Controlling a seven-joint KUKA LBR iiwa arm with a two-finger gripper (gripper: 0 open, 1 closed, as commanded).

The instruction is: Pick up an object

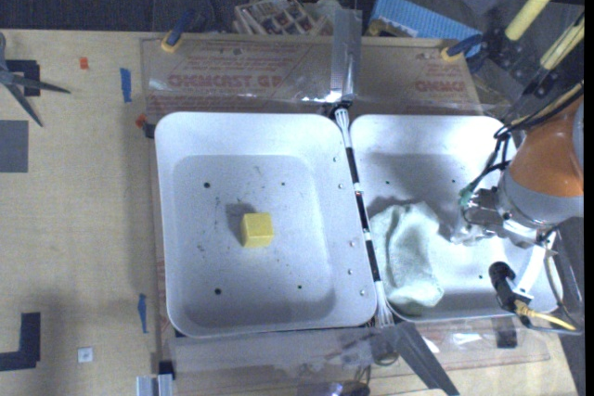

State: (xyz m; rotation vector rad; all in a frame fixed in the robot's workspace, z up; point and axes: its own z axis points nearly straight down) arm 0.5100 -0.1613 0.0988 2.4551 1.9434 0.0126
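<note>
Pale cloth (410,257) lies beside pincer (461,232).

Mounted above the table (74,227), fixed, looking down at a slant. Faces both white bins: left bin (176,153) near frame centre, right bin (408,136) toward the right edge. Set far enough back to take in bare tabletop on the left, clear panels behind the bins and cluttered floor along the top. Tilted so the far side lies at the top. Arm (548,176) entering from the right.
</note>
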